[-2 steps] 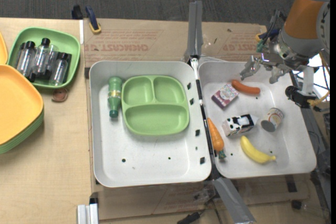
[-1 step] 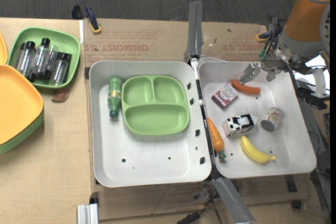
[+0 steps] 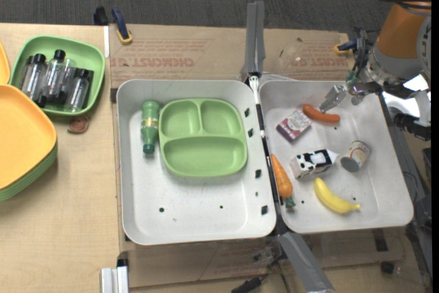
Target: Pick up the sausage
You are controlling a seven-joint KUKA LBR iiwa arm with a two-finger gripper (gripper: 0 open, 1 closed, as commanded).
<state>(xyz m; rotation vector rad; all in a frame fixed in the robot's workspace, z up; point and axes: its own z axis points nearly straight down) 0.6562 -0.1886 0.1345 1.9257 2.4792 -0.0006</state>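
I am watching the sausage (image 3: 321, 114) lying in the right bin (image 3: 391, 209), near its back wall, just beside the small pink packet (image 3: 295, 125). The hand (image 3: 334, 99) is hanging right above the sausage's right end, close to it; I cannot tell how its fingers are standing. Nothing is showing between them. The can (image 3: 355, 156), the black-and-white carton (image 3: 313, 162), the banana (image 3: 335, 197) and the carrot (image 3: 281, 178) are lying nearer the front. In the left bin (image 3: 199, 216), a green bottle (image 3: 149, 125) is lying beside the green divided plate (image 3: 203, 136).
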